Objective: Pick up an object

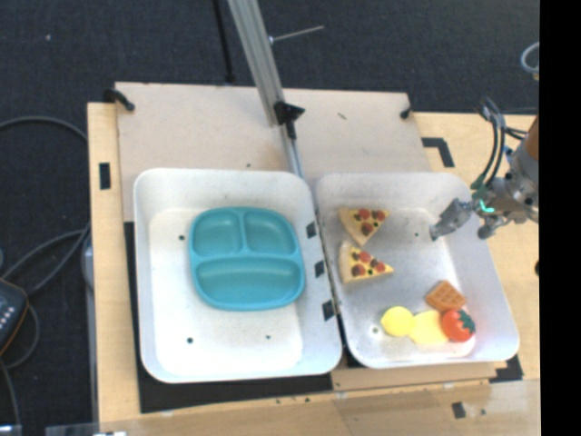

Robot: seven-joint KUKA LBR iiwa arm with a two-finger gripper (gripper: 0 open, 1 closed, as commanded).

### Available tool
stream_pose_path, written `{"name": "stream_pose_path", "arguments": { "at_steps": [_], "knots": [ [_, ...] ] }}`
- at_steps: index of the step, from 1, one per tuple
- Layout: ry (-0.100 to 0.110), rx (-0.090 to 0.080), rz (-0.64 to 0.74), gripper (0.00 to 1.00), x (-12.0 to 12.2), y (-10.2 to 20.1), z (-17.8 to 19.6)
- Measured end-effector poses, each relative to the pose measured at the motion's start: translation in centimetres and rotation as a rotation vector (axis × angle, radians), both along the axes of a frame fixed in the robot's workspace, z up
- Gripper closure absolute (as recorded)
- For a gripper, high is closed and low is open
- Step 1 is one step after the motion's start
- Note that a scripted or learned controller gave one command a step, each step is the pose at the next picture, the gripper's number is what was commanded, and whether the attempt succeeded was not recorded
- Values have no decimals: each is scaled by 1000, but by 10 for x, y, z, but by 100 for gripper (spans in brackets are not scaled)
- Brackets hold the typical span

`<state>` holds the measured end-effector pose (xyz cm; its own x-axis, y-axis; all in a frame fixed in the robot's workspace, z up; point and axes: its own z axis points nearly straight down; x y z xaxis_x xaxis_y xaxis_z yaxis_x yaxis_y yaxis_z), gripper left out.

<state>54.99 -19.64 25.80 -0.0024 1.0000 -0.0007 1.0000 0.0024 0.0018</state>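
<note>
On the wooden worktop (109, 271) sit two shallow white bins: the left bin (154, 198) holds one teal plastic three-compartment plate (245, 258), lying flat near its middle. The right bin (495, 298) holds two toy pizza slices (363, 222) (365, 263) one behind the other near its left wall, and, clustered at its front right, one yellow toy lemon (397, 321), one pale yellow piece (428, 328), one brown waffle square (445, 295) and one red tomato (458, 326). At the right bin's far right edge hangs the pincer (465, 218), fingers spread and grasping nothing, well apart from every toy.
</note>
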Motion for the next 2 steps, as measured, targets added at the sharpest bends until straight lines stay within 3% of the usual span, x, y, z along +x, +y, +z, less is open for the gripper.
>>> {"name": "stream_pose_path", "arguments": {
  "at_steps": [2],
  "knots": [
    [5,0,-3,0,-13,1,-103]
  ]
}}
